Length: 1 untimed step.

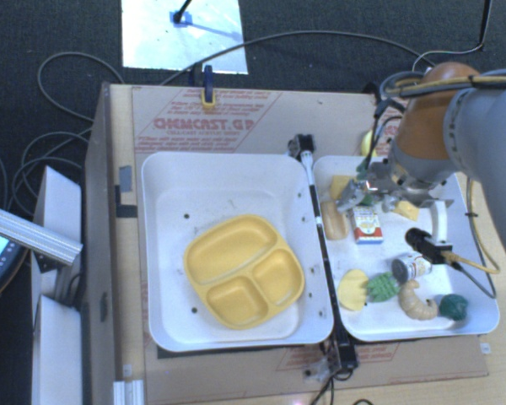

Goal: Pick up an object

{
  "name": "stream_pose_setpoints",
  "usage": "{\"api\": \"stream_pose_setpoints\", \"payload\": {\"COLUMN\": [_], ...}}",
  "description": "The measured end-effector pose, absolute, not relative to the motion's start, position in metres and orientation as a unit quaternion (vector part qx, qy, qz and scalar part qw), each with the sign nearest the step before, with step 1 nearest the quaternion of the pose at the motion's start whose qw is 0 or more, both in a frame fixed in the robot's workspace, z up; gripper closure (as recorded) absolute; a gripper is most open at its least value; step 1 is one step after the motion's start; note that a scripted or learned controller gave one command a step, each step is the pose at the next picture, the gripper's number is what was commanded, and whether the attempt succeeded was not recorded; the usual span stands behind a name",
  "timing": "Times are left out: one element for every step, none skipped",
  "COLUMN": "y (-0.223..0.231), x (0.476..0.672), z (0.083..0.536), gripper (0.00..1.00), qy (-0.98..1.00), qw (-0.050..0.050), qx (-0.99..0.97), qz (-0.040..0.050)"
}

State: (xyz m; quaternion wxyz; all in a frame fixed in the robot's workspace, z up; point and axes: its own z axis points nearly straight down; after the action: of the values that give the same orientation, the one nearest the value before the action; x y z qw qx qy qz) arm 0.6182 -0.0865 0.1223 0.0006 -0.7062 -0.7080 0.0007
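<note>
The tool (360,194) hangs low over the right bin's (481,315) upper part, its grip state impossible to tell, with the small red-and-white carton (368,225) lying just below it, long axis running top to bottom.

**Bench and its two bins**

The bench (236,112) fills the middle of the frame, a brown board printed with red lettering along its upper part. Two white bins sit on it side by side, touching at the centre: the left bin (164,226) mid-frame, the right bin (476,315) toward the lower right. A blue and yellow clamp (207,87) grips the bench's top edge, upper centre.
</note>
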Motion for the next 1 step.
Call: {"api": "stream_pose_setpoints", "payload": {"y": [-0.0963], "x": [0.6589], "z": [0.0898], "gripper": [0.00], "qy": [-0.705], "qw": [0.012], "qx": [-0.709], "qz": [0.0109]}}
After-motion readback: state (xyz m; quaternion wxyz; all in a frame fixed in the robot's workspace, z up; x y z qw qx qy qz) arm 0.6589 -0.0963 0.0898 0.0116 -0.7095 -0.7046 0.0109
